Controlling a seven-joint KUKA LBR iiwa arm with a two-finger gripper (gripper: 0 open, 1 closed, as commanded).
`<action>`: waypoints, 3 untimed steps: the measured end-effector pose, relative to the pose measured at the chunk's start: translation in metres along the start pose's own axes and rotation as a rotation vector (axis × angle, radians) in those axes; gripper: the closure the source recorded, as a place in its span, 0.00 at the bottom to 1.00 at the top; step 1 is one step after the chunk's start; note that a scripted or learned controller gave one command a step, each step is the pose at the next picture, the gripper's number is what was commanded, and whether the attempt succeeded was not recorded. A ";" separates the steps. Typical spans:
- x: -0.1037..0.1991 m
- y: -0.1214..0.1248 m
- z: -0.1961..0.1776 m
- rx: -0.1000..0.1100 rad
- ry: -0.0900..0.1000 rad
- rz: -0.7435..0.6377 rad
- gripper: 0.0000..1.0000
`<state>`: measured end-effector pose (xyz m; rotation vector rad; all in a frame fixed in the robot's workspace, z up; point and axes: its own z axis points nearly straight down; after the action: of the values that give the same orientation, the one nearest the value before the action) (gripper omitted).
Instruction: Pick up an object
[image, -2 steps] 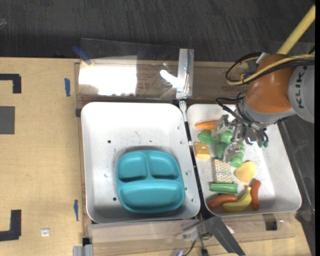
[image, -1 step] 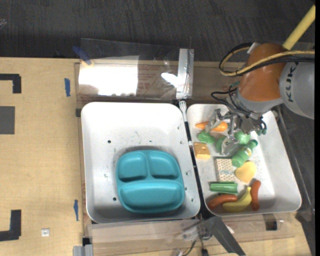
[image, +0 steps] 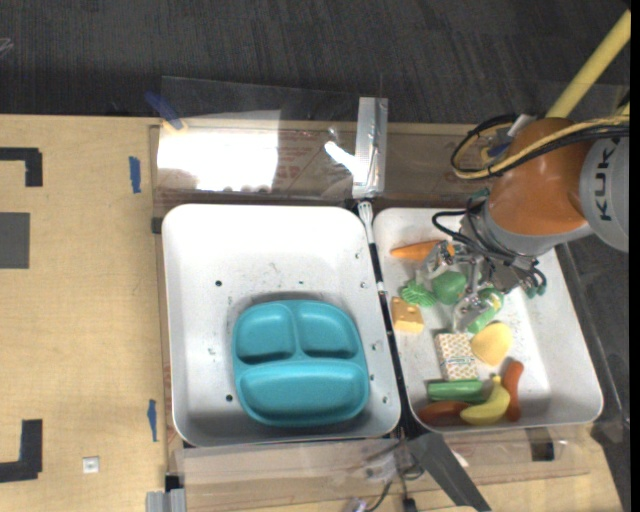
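My gripper (image: 468, 283) hangs low over the upper middle of the right bin (image: 570, 330), under the orange wrist band. Directly beneath and beside it lie a dark green toy (image: 449, 286) and a light green piece (image: 483, 319); whether it touches either is unclear. An orange carrot (image: 414, 250) lies just up and left of it. A leafy green toy (image: 417, 295) and a yellow wedge (image: 407, 318) sit by the bin's left wall. Closer to the front are a patterned box (image: 455, 352), a yellow lemon (image: 490, 344), a green cucumber (image: 453, 388), a banana (image: 489, 408) and a red piece (image: 512, 377).
The left bin (image: 200, 250) holds a teal divided plate (image: 298, 361) in its front half. A thin divider wall (image: 378, 290) separates the two bins. Cables (image: 490, 150) loop above the wrist. Brown board lies to the left of the bins.
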<state>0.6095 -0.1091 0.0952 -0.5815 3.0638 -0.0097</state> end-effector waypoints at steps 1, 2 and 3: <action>-0.031 -0.005 0.003 -0.001 0.002 -0.030 0.00; -0.042 -0.017 0.008 -0.020 0.029 0.004 0.00; -0.048 -0.019 -0.007 -0.009 0.005 0.006 1.00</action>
<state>0.6604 -0.1090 0.1031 -0.5731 3.0717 0.0028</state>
